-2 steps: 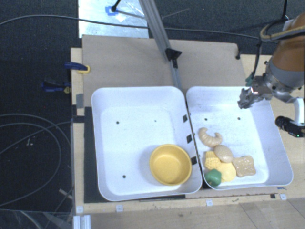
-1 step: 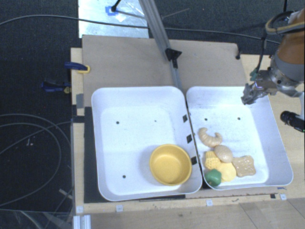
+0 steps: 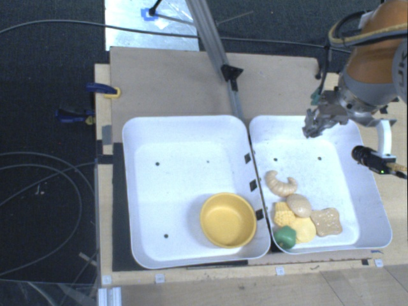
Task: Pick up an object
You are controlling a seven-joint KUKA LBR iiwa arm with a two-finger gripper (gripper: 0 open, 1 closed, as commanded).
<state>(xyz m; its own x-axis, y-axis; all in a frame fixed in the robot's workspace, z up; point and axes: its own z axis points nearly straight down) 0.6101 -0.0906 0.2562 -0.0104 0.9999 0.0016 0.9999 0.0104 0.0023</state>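
We locate the end effector (image 3: 313,129) above the far edge of the right bin (image 3: 357,190); we cannot tell its state. The pickable objects cluster at that bin's near left: a croissant (image 3: 281,183), a tan cracker (image 3: 326,221), a green piece (image 3: 285,236). A yellow bowl (image 3: 227,219) occupies the left bin (image 3: 166,171).

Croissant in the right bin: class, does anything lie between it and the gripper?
Nothing visible. The gripper hangs over the right bin's far part, and bare white floor separates it from the croissant. The other toys crowd the croissant's near side only, a tan round piece touching it.
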